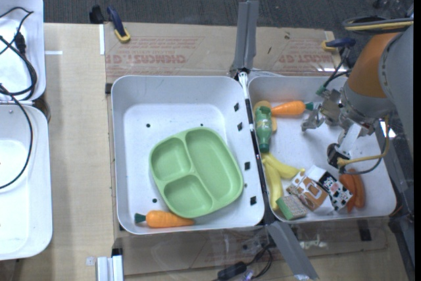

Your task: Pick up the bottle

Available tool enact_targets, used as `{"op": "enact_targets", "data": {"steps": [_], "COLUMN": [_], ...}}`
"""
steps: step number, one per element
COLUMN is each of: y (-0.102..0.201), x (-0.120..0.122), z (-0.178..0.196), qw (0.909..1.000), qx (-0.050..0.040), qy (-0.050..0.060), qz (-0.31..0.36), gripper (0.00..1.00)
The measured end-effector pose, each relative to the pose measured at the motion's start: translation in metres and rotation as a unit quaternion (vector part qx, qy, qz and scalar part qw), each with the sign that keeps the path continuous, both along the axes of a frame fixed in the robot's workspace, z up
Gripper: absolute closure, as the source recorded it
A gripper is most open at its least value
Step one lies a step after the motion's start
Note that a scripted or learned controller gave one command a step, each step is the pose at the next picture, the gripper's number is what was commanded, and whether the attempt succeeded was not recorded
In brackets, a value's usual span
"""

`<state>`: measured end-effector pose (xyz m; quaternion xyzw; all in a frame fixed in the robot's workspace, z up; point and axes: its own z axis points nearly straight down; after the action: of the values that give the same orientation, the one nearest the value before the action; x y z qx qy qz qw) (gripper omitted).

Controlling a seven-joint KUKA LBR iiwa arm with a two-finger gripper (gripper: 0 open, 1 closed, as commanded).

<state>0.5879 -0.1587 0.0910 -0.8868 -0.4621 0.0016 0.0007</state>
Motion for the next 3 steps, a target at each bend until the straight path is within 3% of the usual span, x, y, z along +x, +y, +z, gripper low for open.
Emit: {"op": "enact_targets", "data": {"steps": [3], "y": [0.0000], "x": [0.0000], "z": [0.0000], "qw": [1.0000], "qx": [0.0000], "qy": [0.000], "qz": [0.000], "gripper": [0.00]}}
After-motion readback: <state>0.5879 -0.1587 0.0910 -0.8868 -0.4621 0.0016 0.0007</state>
